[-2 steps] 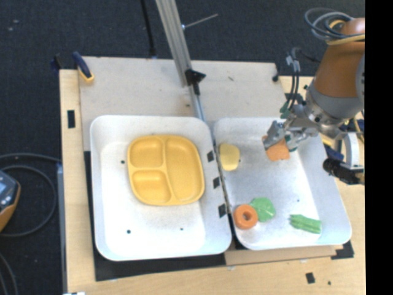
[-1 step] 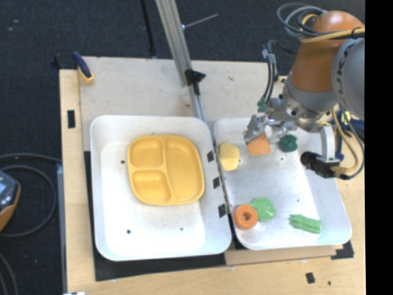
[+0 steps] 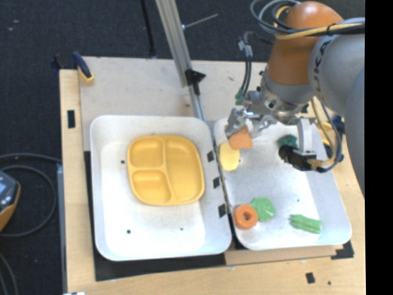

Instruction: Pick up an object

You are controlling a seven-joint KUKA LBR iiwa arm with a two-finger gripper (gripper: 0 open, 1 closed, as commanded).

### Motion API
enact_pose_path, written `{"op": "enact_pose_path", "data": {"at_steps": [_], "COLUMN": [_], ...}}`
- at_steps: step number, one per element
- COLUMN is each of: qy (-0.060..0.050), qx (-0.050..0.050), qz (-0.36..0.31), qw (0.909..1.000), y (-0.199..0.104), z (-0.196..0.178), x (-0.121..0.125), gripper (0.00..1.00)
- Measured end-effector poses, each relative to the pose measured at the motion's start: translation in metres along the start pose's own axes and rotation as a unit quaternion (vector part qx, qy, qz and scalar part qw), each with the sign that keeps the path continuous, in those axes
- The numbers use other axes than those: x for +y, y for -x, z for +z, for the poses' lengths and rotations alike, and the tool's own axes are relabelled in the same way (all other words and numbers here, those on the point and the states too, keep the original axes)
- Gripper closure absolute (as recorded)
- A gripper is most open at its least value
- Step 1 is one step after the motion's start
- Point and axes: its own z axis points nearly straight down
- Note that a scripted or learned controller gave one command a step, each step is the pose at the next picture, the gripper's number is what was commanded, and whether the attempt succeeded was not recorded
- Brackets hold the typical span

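Gripper hanging over the upper left corner of the right bin, close to the wall shared with the left bin. Fingers closed on an orange piece, seen wedged between them and lifted a little off the bin floor.

Just below the gripper, almost touching the orange piece: a pale yellow object, lying against the bin's left wall. Further below, toward the near edge: an orange ring, touching a green leafy item on its right. Below and well to the right: a green elongated piece, apart from the rest. To the right of the gripper, near a black fitting on the arm: a small dark green object, partly hidden, kind unclear. Well to the left, in the other bin: a yellow divided plate, lying flat. Above and to the left: a slanted metal pole crossing the bench, its foot close beside the gripper.

Arm reaching in from the right, orange band above the wrist, wrist pointed downward and tilted toward the left, cables looped around it.
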Motion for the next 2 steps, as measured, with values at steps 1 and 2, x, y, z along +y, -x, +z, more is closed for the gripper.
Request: {"op": "enact_pose_path", "data": {"at_steps": [1, 2], "qy": [0.000, -0.002], "qx": [0.000, 0.000], "qz": [0.000, 0.000], "qw": [1.0000, 1.0000], "y": [-0.052, -0.100], "z": [-0.007, 0.008], "x": [0.008, 0.005], "gripper": [1.00, 1.00]}}
